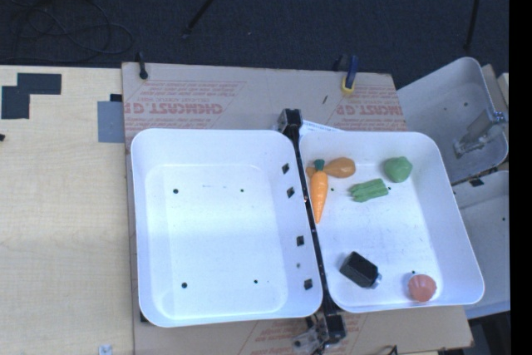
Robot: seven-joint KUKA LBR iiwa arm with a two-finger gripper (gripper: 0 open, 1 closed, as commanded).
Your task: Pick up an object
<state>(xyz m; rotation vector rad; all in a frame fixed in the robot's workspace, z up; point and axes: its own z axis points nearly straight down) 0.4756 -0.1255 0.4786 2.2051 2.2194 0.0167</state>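
Looking into the right bin (pixel 449 204), we see a tapered orange carrot (pixel 318 194), a boxy black block (pixel 360 270) (matte) and a rounded green lump (pixel 398 169).

Red printed lettering is seen on the brown cardboard sheet (pixel 249 100) that lies under the two white bins. The print is turned upside down to the camera. One block of it, above the left bin (pixel 212 224), can be read as "CHEMCRZT", though the letters are not sharp and the reading is uncertain. A second block of the same red print, above the right bin (pixel 440 204), is partly made out as ending in "G.E". Further red print at the sheet's near edge is too blurred to be read.
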